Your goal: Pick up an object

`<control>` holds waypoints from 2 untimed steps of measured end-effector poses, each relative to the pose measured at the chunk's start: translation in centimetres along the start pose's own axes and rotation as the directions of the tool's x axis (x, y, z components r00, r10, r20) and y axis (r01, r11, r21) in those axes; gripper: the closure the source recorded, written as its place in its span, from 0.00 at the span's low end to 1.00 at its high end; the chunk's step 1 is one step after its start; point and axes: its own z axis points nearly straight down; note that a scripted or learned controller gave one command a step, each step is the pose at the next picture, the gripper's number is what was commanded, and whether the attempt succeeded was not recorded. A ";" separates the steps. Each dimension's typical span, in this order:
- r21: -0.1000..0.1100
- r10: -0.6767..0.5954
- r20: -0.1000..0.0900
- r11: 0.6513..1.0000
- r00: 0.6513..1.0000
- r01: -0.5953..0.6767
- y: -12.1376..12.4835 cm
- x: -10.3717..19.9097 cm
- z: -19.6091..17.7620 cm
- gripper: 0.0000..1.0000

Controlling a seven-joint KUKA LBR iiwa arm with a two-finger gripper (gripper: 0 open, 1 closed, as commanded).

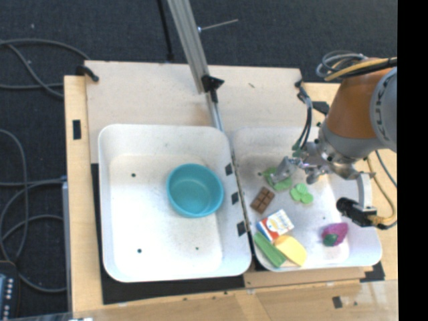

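My gripper [298,171] hangs over the upper middle of the right bin [358,253], its two fingers spread apart and open, with nothing between them. A green piece [273,178] lies just under its left finger, and a second light green piece [301,193] sits just below the gripper. Toward the bin's front are a brown chocolate bar [263,199], a small white carton with red and blue print [276,225], a yellow wedge [291,250] and a green bar [267,248]. A purple object [334,233] rests at the right.
The left bin [120,246] holds a blue bowl [194,190] near its middle. A metal post [190,35] rises from behind the bins' shared edge. Cables loop beside the arm [354,116] on the right.
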 end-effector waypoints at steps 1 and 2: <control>-0.001 0.000 0.000 1.000 1.000 0.000 -1.0 0.0 4.8 0.00; -0.008 0.006 -0.003 1.000 1.000 -0.006 -0.8 0.0 3.5 1.00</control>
